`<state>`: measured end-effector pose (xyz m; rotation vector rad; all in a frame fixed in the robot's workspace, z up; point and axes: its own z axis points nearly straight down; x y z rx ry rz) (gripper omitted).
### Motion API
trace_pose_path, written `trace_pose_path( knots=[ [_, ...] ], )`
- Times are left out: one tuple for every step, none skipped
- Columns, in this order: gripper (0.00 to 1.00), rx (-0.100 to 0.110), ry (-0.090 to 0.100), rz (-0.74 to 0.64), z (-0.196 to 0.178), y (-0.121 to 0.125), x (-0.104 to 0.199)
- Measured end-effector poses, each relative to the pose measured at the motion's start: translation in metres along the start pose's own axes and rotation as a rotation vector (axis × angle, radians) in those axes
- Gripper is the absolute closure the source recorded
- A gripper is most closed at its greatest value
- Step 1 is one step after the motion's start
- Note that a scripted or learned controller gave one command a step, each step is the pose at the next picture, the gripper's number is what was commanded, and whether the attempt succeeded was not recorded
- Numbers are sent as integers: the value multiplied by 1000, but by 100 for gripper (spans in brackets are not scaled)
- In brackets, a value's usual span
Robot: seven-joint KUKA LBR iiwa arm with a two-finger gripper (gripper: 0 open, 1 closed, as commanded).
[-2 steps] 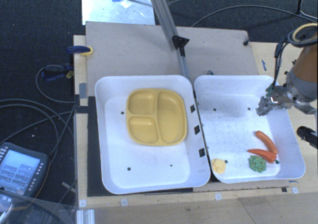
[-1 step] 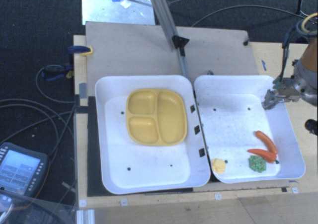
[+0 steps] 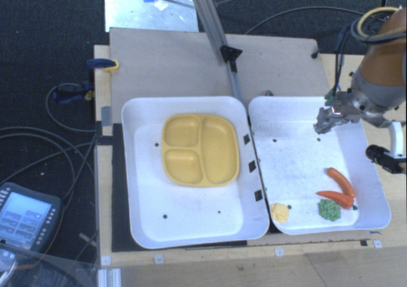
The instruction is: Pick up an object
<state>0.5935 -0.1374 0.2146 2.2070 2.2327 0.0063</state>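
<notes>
Now, targets: four small things lie in the near part of the right bin (image 3: 299,114), all loose, none in my grip.
Orange-red sausage-shaped piece (image 3: 341,181): lies slantwise close to the right wall of that bin.
Thin orange piece (image 3: 334,197): just below the sausage shape, running nearly level; whether the two touch I cannot tell.
Green lumpy piece (image 3: 329,210): right under the thin orange one, touching or nearly so.
Pale yellow piece (image 3: 280,212): at the near left corner of the right bin, apart from the other three and close to the wall shared with the left bin.
My gripper (image 3: 322,123): over the far part of the right bin, well apart from all four pieces and pointing toward the left.
My fingers: I cannot tell whether they are spread or closed, as they blur into a grey mass, and I see nothing between them.
My arm (image 3: 381,63): comes in from the right, grey at the wrist with the orange band above it, crossing the far right rim of the bin.
Left bin (image 3: 143,216): sits beside the right bin, their inner walls touching.
Yellow divided plate (image 3: 200,149): lies flat in the far middle part of the left bin, three compartments facing up.
Bench (image 3: 165,56): pale board under both bins.
Handheld control pad (image 3: 24,216): on the dark floor at the near left, with cables looping around it.
</notes>
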Motion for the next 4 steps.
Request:
trace_pose_path(
  knots=[
    [100,3,1,1,6,5,51],
    [100,2,1,0,7,17,100],
    [100,3,1,1,2,14,146],
    [100,1,2,0,-15,15,199]
  ],
)
